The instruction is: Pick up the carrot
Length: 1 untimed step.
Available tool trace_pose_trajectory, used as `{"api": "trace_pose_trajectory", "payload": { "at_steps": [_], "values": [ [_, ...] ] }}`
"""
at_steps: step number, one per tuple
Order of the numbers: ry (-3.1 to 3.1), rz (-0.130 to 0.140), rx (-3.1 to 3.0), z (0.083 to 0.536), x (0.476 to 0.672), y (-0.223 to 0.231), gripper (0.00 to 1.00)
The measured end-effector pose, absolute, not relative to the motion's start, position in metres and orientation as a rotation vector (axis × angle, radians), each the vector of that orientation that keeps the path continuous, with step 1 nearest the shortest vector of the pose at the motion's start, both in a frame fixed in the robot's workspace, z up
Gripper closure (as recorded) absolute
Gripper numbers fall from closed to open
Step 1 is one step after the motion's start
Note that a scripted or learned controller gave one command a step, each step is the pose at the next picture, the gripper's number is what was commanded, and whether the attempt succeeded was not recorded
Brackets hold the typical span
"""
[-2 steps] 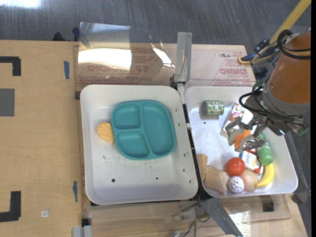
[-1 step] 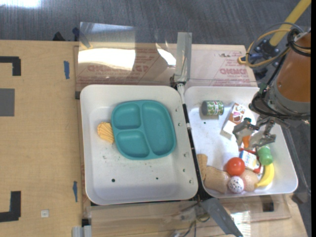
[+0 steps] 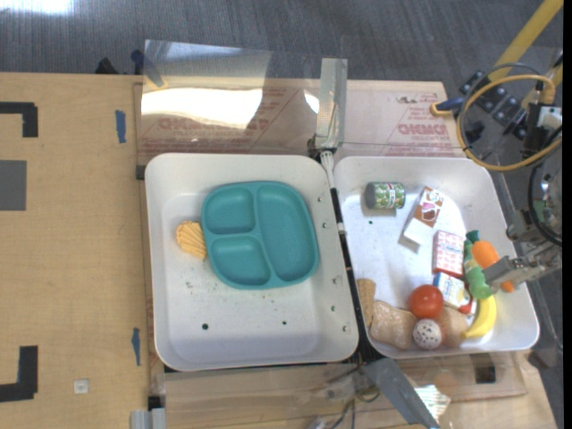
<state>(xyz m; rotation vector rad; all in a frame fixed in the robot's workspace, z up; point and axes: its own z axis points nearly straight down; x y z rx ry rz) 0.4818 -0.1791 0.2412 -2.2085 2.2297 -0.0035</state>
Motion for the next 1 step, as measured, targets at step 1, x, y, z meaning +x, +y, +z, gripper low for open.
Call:
{"api": "trace_pose_trajectory", "payload": {
  "at_steps": [1],
  "values": [
    [2.073,-0.003,-2.35,0.2841,0.5991,-0.1625,1.0]
  ]
}}
